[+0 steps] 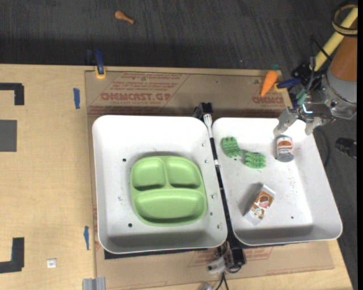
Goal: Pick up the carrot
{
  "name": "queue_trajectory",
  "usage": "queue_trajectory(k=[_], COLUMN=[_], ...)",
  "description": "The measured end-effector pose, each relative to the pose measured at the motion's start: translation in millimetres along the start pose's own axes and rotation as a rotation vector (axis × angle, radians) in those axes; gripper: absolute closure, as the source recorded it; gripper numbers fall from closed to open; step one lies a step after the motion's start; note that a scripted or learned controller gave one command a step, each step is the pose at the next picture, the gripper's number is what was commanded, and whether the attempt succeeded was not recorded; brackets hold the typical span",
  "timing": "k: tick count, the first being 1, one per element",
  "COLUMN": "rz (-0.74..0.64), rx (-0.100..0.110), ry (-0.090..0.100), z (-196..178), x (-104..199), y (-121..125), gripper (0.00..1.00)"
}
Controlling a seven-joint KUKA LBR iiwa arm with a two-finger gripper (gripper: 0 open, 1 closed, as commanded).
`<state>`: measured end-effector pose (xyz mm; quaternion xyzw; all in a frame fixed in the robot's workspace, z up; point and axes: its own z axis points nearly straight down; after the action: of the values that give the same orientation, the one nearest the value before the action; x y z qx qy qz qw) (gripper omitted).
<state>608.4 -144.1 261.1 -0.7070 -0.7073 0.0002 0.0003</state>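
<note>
**Camera view: carrot lying outside the bins, pickup not yet begun**

Nearest the camera, a small printed carton (259, 204) is lying tilted in the right bin (317, 226), while the left bin (108, 170) is holding a green divided plate (167, 188). Further back in the right bin, two green leafy pieces (243, 153) are sitting close together, and a small can with a red label (284, 148) is standing near the far right corner.

Just above that can, the gripper (297, 120) is hanging over the bin's far right rim. Its two pale fingers (285, 121) are standing spread apart, with nothing visible between them, so it is carrying nothing.

Beyond the bins, the carrot (269, 82) is resting on the brown board (170, 93) behind the right bin, near the gripper but apart from it and up-left of it in the view. Its long axis is running at a steep slant: the green top is pointing away from the camera and slightly right, while the orange tip is pointing back toward the bin and slightly left.

Judging from this, the whole task is remaining: the arm is needing to shift back past the bin's rim, line the fingers across the carrot's narrow width, descend, close and lift. Farthest off, a small orange object (123, 17) is lying on the dark floor.
</note>
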Motion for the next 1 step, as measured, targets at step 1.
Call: queue_trajectory(k=[1], rz=[0.097], rx=[0.001], ry=[0.0], z=[93.3], x=[37.7], y=[-48.1], gripper=[0.0])
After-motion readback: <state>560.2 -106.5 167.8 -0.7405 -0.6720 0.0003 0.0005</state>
